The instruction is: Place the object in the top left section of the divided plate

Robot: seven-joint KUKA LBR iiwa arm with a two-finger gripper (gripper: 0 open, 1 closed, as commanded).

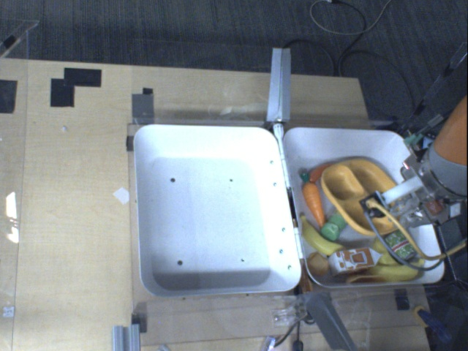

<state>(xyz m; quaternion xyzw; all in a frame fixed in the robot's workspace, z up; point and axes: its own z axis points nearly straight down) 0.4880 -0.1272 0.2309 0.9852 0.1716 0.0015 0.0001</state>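
A yellow divided plate (349, 184) lies tilted in the right bin (344, 139), resting on other items. To its left lie an orange carrot (313, 202) and a small green piece (333, 229). A yellow banana (317, 240) and a brown-and-white carton (352, 259) sit along the bin's front. My gripper (417, 212) hangs over the right side of the bin, just right of the plate's lower rim. Nothing shows as held in it.
The left bin (212, 210) stands beside the right one, parted by a metal rail (279, 86). A second banana (395, 273) lies at the right bin's front wall. A red piece (319, 172) peeks out behind the plate.
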